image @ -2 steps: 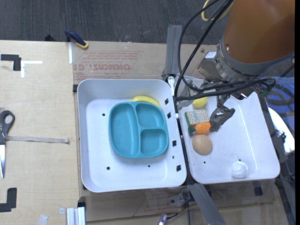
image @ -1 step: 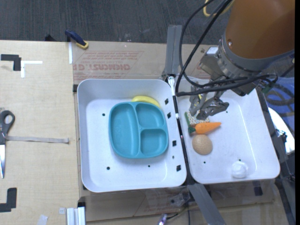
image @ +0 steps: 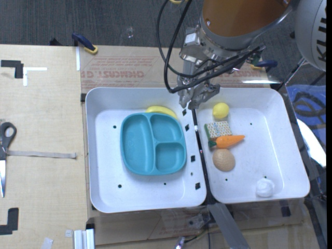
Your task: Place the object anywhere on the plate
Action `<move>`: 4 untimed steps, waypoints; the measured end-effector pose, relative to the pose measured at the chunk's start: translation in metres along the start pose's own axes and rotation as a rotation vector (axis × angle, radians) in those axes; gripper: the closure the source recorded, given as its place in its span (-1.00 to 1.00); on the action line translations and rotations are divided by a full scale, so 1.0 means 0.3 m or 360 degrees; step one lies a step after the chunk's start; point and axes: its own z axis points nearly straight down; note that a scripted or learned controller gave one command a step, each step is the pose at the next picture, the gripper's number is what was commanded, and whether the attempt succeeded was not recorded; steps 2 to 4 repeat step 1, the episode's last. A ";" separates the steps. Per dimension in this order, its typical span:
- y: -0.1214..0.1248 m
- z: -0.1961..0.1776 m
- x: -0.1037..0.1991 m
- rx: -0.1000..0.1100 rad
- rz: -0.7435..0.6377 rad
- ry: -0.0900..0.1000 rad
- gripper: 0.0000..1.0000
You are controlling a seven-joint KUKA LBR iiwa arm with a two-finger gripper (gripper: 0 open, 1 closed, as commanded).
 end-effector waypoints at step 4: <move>-0.001 0.000 0.001 0.0000 0.0001 0.0000 -1.00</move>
